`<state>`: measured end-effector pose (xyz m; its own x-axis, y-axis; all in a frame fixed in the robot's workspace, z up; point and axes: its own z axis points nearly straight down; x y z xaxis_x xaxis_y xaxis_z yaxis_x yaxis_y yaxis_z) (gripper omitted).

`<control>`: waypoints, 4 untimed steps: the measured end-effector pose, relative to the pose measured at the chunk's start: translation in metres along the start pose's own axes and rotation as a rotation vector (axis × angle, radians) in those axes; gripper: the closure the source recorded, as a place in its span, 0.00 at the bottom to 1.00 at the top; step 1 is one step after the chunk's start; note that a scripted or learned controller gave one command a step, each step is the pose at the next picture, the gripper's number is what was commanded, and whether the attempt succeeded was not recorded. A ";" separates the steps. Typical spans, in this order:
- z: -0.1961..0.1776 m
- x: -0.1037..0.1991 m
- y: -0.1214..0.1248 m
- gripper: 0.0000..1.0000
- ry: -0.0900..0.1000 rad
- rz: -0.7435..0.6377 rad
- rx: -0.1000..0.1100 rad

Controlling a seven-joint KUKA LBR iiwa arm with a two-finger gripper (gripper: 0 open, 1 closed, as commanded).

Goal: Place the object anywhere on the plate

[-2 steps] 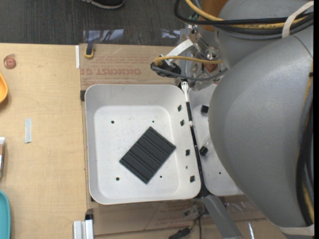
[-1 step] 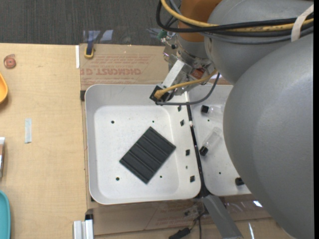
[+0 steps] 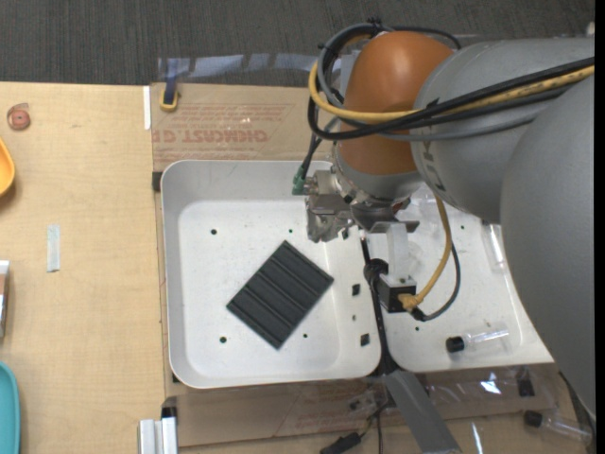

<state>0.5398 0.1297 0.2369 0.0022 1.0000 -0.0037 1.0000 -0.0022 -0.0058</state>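
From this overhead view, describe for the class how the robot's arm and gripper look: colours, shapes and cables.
The arm is a thick, rounded grey tube with a glossy orange band above the wrist. Black and yellow cables loop around the band, and another yellow cable hangs below. The gripper is a small grey metal block.

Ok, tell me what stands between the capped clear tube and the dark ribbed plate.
The bins' adjoining walls rise between the tube, in the right bin, and the plate, in the left bin. The arm's black and yellow cable hangs over that divide. The end effector sits by the plate's upper corner.
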 end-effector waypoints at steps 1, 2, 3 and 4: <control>-0.070 -0.031 -0.039 1.00 0.000 -0.424 -0.005; 0.047 -0.061 -0.062 1.00 0.002 -0.656 -0.004; -0.018 -0.073 0.026 1.00 0.000 -0.581 -0.006; 0.047 -0.080 -0.061 1.00 0.002 -0.657 -0.003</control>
<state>0.4787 0.0497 0.1903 -0.6091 0.7931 0.0012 0.7931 0.6091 -0.0033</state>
